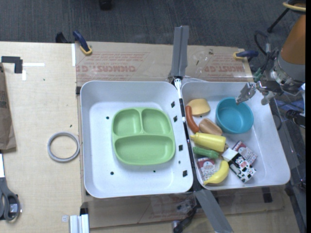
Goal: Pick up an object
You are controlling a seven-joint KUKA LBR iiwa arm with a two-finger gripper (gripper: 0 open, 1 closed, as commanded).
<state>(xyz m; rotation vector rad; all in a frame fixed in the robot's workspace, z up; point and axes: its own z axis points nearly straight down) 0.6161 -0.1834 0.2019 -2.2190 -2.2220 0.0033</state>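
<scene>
My gripper (253, 97) hangs over the back right part of the right bin (277, 144), just above the far rim of a blue bowl (234, 117). Its fingers stand apart and open, with nothing between them. Left of the bowl lie a yellow wedge (198, 106), a red sausage (191, 120) and a tan bun (210, 126). In front of these are a yellow bottle (210, 141), a green item (205, 152), a banana (218, 174) and small printed cartons (243, 162). A green divided plate (144, 136) rests in the left bin (92, 130).
A grey divider bar (180, 52) runs between the bins at the back. On the bench to the left lie a tape ring (63, 146) and scissors (7, 205). Clamps (82, 41) hold the cardboard behind the bins. Cables and stands crowd the right edge.
</scene>
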